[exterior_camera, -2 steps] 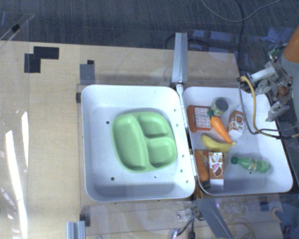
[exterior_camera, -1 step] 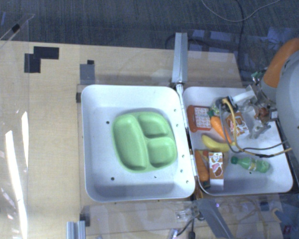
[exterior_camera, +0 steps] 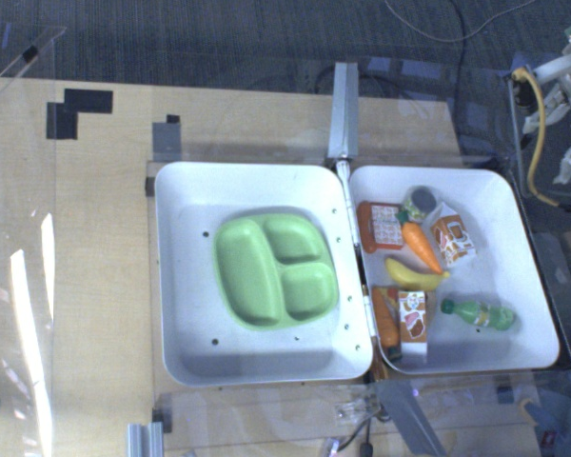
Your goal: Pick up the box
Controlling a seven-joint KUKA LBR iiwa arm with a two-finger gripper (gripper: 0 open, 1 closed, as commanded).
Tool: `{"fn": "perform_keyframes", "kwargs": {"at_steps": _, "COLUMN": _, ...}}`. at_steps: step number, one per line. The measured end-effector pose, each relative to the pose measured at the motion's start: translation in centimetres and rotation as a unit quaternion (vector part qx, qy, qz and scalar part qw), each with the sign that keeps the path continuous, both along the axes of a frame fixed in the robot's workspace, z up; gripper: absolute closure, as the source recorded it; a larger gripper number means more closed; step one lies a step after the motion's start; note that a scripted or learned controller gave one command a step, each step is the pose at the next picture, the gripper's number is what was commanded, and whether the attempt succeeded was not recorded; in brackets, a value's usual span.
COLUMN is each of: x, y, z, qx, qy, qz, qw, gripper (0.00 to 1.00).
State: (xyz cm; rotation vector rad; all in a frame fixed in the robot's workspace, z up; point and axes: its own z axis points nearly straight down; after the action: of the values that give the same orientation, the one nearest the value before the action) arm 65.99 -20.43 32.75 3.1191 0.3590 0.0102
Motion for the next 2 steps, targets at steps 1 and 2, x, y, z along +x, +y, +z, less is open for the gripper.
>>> {"fn": "perform_keyframes", "kwargs": {"at_steps": 1, "x": -2.1, "y": 2.9, "z": -24.1, "qx": 0.0008, "qy": 0.000, "qz": 0.008, "qw": 1.0000, "gripper": 0.00}}
{"fn": "perform_keyframes", "kwargs": {"at_steps": 2, "x": -9.8, "y": -0.1, "z": -8.2, "qx": 0.0004, "qy": 0.001, "qz": 0.008, "qw": 1.0000, "gripper": 0.00}}
